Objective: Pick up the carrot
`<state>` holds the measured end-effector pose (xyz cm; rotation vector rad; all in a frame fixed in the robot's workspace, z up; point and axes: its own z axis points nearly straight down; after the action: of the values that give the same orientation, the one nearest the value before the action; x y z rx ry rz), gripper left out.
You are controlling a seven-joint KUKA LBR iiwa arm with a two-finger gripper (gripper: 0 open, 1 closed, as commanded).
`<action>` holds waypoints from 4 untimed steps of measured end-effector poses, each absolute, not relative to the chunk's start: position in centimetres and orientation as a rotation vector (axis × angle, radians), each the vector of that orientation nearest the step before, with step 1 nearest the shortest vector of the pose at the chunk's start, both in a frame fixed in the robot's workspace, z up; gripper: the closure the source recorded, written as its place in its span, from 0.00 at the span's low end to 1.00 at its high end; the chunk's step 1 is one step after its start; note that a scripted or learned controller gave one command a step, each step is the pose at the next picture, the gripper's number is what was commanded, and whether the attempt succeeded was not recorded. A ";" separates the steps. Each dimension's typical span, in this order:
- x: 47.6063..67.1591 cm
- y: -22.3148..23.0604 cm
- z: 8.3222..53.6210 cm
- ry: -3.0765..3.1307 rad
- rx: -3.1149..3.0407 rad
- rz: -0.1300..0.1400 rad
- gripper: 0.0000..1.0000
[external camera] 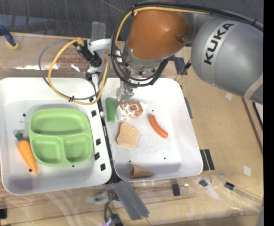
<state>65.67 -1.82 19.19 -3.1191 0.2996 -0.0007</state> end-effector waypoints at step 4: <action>63.8 6.0 24.7 0.310 -3.121 -0.005 1.00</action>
<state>63.83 5.99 24.66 -3.1211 0.3096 -0.0046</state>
